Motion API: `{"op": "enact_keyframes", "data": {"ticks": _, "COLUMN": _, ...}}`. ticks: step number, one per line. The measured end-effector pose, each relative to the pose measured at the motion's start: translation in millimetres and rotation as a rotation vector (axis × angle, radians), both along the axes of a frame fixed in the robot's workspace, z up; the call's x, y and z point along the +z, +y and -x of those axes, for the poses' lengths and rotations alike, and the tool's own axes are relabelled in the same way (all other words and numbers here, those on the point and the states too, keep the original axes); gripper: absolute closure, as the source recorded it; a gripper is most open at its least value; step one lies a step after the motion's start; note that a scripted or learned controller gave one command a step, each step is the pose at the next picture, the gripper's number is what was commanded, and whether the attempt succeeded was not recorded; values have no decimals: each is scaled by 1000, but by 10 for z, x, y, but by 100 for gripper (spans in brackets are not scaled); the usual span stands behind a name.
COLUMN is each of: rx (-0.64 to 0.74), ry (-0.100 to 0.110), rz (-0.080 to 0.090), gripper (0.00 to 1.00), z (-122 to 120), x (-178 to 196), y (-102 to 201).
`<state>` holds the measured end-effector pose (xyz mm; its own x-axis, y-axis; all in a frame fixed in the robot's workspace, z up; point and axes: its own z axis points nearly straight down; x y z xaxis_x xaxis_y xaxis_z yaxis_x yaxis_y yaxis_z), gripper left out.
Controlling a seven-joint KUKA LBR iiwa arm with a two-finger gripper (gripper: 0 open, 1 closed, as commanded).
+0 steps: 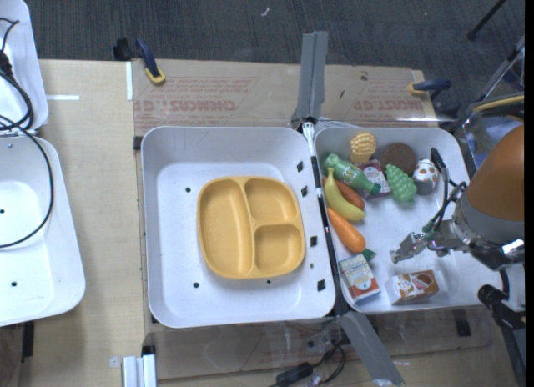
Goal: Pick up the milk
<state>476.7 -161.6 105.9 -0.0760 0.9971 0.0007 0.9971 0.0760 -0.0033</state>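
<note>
The milk (357, 277) is a small white carton with an orange and blue label. It lies flat near the front left corner of the right bin (380, 131). My gripper (406, 249) hangs over the bin floor to the right of the carton and slightly behind it, about a carton's length away. It is open, with nothing between its fingers. The grey arm with its orange band (501, 185) comes in from the right edge.
A brown carton (415, 287) lies just in front of the gripper. A carrot (345, 228), banana (337, 198), green bottle (350, 173), corn (363, 145) and other toy foods crowd the bin's back left. The left bin (167, 235) holds a yellow divided plate (250, 227).
</note>
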Motion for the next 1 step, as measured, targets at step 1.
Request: {"op": "enact_keyframes", "data": {"ticks": 1, "rx": 1, "ry": 1, "rz": 1, "gripper": 100, "z": -2, "x": 85, "y": -2}}
